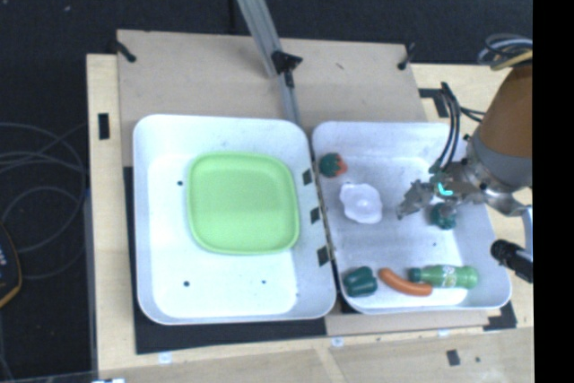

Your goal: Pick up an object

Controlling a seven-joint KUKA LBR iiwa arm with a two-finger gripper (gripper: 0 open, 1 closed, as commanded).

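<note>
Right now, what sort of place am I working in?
Probably a robotics lab grasping bench: two white bins side by side, a green plate in one, toy-like items such as a bottle in the other.

From my remote seat the light is even and overhead. The white bins [161, 193] glare bright, nearly washed out, while the far floor is almost black. Shadows are faint, and the whole picture looks soft and grainy.

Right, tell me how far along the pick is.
Nothing looks lifted yet. The pincer is low in the right bin, beside a small dark green thing. The bottle, carrot, clear cup and green plate lie untouched. Left to do: grip one and raise it.
</note>
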